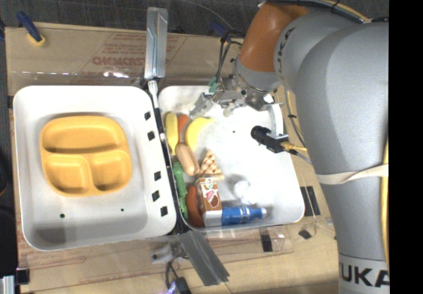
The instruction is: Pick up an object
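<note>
White plastic bins sit side by side on the counter (79,48). The left bin (26,174) holds a yellow tray (84,154) with three compartments. The right bin (277,180) holds the clutter, crowded along its left wall and front edge: a banana (170,129), a yellow fruit (197,131) just beside it, a hot dog (186,158), a waffle-patterned piece (210,164), a small carton (209,193), a green strip (178,183) against the wall, and a bottle (234,214) with a blue label lying on its side at the front. A pale cup-like thing (240,188) sits near the middle; what it is I cannot tell.

The arm (324,81) reaches in from the right, its orange band (261,38) above the wrist. The claw (213,102) hangs over the back of the right bin, just above and behind the yellow fruit. Its metal parts blur together at this slant, so I cannot tell how far apart it stands, and nothing can be seen caught in it.

My reading is that this is the approach step: the claw is posed over a target but has nothing yet. The nearest candidates are the yellow fruit and the banana. The next move likely calls for a straight descent onto one of them. The tight packing matters here, since the banana touches the bin wall and the fruit presses against its neighbours, leaving little room to close around either.
</note>
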Robot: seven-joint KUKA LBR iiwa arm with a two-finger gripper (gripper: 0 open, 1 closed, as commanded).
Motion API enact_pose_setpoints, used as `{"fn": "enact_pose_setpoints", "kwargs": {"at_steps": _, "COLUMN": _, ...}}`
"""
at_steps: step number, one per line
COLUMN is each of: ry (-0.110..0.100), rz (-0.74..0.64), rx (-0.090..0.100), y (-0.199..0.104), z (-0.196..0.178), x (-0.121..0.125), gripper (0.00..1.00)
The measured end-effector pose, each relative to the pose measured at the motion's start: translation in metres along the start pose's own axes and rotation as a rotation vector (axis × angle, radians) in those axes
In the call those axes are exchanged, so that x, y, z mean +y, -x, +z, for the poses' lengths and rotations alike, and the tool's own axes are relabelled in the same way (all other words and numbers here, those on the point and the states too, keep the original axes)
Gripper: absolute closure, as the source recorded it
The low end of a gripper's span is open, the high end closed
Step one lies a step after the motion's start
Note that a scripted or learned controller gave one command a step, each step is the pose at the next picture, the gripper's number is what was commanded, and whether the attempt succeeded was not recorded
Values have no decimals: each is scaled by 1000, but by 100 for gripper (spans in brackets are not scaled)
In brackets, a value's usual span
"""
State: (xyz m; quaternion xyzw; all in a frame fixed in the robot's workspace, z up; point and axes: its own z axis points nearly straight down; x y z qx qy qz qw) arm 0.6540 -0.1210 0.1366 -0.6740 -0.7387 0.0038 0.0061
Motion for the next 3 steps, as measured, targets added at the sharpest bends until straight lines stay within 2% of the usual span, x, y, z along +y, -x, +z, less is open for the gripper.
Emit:
{"fn": "enact_pose_setpoints", "kwargs": {"at_steps": 1, "ry": 8, "rz": -66, "rx": -3, "y": -22, "z": 47, "x": -27, "gripper": 0}}
{"fn": "enact_pose_setpoints", "kwargs": {"at_steps": 2, "ry": 11, "rz": -70, "rx": -5, "y": -21, "z": 35, "x": -26, "gripper": 100}}
{"fn": "enact_pose_setpoints", "kwargs": {"at_steps": 3, "ry": 17, "rz": 85, "rx": -3, "y": -75, "z": -57, "x": -21, "gripper": 100}}
